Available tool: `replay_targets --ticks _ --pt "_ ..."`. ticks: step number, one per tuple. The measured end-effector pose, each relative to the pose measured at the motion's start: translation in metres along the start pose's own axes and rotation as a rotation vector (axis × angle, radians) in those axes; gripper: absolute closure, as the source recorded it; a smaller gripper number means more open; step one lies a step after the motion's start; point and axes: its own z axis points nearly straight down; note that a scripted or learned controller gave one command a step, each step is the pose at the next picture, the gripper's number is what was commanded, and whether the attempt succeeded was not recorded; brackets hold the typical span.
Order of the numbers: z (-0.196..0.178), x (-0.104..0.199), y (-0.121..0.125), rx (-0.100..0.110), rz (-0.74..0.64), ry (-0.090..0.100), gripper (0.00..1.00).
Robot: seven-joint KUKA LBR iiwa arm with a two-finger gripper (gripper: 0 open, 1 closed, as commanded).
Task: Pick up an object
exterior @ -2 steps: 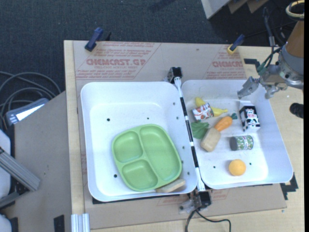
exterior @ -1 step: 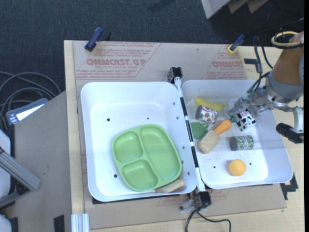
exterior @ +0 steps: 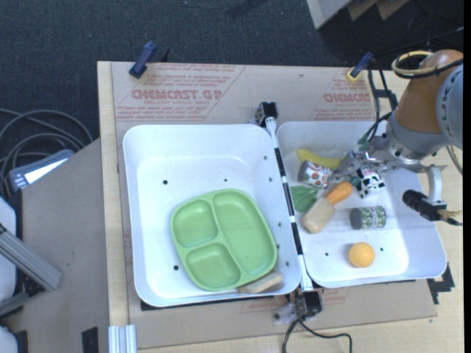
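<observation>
The right bin (exterior: 423,259) holds several small objects. A yellow banana (exterior: 319,157) lies at the back, with a white cup with red print (exterior: 314,173) in front of it. An orange carrot (exterior: 338,193), a green piece (exterior: 301,197) and a beige bread-like block (exterior: 318,216) lie near the bin's left wall. A grey-green can (exterior: 368,217) lies on its side, and an orange ball (exterior: 360,255) sits nearer the front. My gripper (exterior: 363,165) hangs low at the back of this bin, just above a black-and-white toy (exterior: 369,183).
In the left bin (exterior: 147,160) lies a green divided plate (exterior: 223,237), with a beige piece (exterior: 260,284) at its front edge. The arm's orange band (exterior: 423,101) reaches in over the right bin's back corner. Clamps (exterior: 267,112) sit between the bins.
</observation>
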Motion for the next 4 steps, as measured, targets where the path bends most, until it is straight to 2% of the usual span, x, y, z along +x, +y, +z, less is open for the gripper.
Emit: replay_targets --ticks 2,3,4 --pt "0.001 0.078 -0.076 0.001 0.001 0.001 0.0" --pt "0.001 0.09 -0.094 0.003 0.003 0.001 0.0" --pt "-0.009 0.09 -0.094 0.0 0.003 0.0 1.0"
